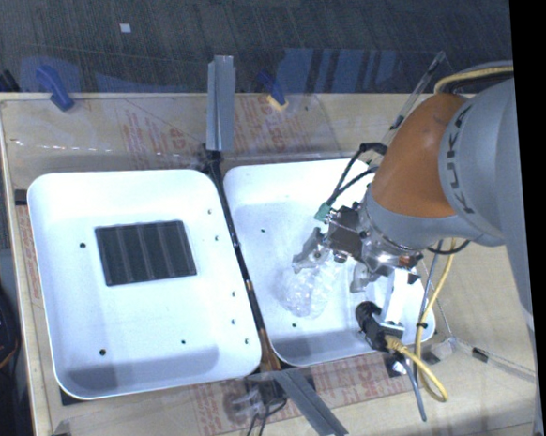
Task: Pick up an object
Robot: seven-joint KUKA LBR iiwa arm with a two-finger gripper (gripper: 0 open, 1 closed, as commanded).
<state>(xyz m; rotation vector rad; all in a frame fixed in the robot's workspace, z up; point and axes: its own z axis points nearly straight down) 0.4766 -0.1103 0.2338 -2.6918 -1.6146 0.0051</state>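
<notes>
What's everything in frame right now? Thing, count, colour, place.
Shallow white plastic bin: 2, white, side by side on the bench; left one, right one.
Dark ribbed rectangular panel: 1, dark grey, in the left bin.
Clear plastic crumpled object: 1, transparent, in the right bin, just left of the gripper.
Wooden bench top: 1, pale wood, under both bins.
Arm: 1, grey with orange band, over the right bin.
Gripper: 1, metallic, over the right bin.
</notes>
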